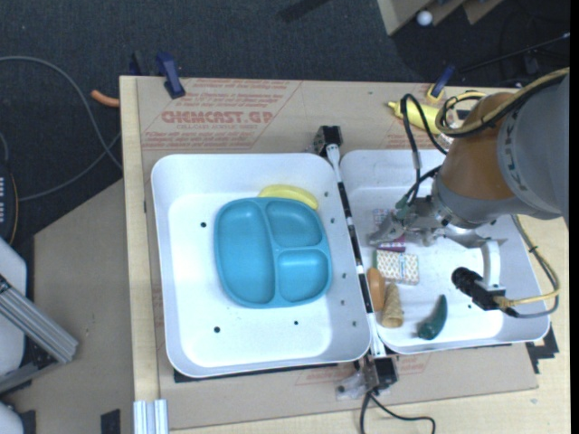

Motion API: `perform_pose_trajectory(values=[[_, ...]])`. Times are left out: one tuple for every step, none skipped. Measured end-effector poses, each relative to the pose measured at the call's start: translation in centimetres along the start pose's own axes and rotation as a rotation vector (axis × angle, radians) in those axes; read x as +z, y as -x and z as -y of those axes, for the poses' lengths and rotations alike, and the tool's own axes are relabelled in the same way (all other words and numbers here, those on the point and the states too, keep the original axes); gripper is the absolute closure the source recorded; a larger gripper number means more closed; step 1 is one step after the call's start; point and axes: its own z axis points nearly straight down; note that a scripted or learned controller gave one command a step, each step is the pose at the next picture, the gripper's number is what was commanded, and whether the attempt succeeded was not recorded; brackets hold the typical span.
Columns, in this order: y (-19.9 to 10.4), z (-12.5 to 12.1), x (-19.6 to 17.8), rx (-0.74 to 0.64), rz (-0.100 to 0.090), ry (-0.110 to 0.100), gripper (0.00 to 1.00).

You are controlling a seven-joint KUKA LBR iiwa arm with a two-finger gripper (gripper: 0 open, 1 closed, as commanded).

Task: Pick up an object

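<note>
End effector (398, 229) sits low in the right bin (516, 328), patterned packet (397, 266) just below it; can't tell its grip state.

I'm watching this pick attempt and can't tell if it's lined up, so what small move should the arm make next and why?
Probably a short descent straight down. The gripper sits low in the right bin, just above the checkered packet, with the bread roll and green piece lying further toward the bin's front. Nothing is visibly between its fingers, so the packet seems the nearest target.
</note>
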Motion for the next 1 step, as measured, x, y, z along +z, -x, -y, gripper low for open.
perform_pose_trajectory(values=[[0.0, -0.07, -1.03, 0.0, 0.0, 0.002, 1.0]])
